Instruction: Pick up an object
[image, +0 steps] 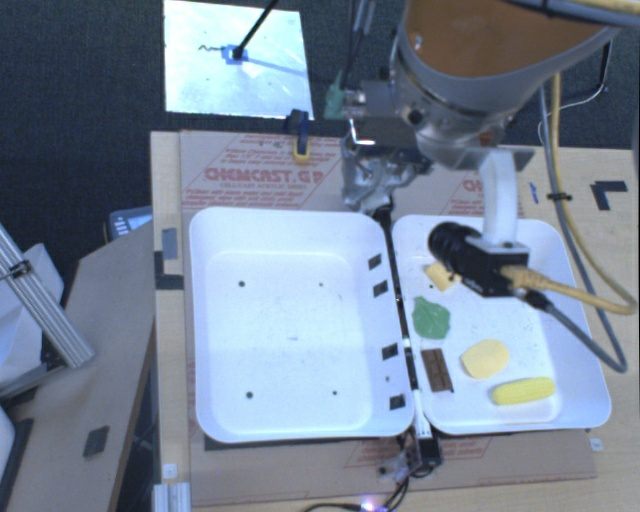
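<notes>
Hand (372, 200) hangs over the back rims of the two bins, right at the seam between them, above the bench (615, 240). We cannot tell whether it is apart or together, since the wrist body blocks the tip. We see nothing held in it.

All candidate objects sit in the right bin (570, 300):
- A pale yellow block (436, 276) is at the back left, nearest the hand.
- A green leaf-shaped piece (431, 318) is just in front of that block.
- A brown bar (436, 369) lies close to the left wall.
- A yellow rounded piece (485, 358) is mid-bin.
- A yellow corn cob (523, 391) is near the front, just beside the rounded piece.

We see no objects on the floor of the left bin (290, 330).

We judge the step to be the approach, with no pick made yet. To do it well, we would bring the hand forward and into the right bin and commit to one object before going down.

The rounded piece or the corn cob look like the best bets, because they are bulky and away from the walls. For the cob, we would close across its short width, not along its length. The two sit close together, so the hand should centre on one to avoid nudging the other.

The brown bar and the green piece look flat and low, so they are likely to slip, and the bar sits too close to the wall. We would descend straight down and close only once low enough.
</notes>
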